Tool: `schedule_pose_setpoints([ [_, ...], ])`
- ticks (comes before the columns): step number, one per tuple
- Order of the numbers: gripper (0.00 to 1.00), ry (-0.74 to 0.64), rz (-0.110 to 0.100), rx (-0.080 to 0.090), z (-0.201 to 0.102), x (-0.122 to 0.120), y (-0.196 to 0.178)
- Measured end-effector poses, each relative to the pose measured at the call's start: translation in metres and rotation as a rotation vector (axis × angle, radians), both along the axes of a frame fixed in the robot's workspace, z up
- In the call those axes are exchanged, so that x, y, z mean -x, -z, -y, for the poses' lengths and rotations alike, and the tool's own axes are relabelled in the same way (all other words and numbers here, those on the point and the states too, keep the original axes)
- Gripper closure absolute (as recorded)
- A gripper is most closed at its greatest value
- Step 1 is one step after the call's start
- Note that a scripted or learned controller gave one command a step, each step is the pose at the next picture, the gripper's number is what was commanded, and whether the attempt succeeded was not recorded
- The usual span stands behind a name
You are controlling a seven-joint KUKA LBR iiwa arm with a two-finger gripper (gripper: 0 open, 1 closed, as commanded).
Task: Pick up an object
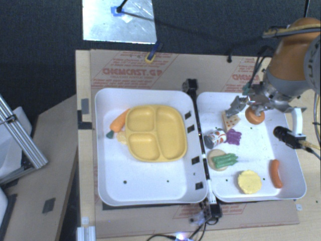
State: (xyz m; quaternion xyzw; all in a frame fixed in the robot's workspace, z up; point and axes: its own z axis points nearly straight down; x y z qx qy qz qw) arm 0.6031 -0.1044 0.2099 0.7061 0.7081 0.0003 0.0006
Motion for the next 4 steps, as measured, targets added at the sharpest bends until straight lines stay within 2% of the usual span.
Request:
schedule_pose_setpoints([
  [2,0.0,0.003,-0.003,-0.001,0.003,0.007,0.087],
  [3,0.0,0.002,0.005,0.001,0.003,0.005,0.112],
  [4,1.0,0.002,0.004,0.001,0.003,0.005,0.104],
])
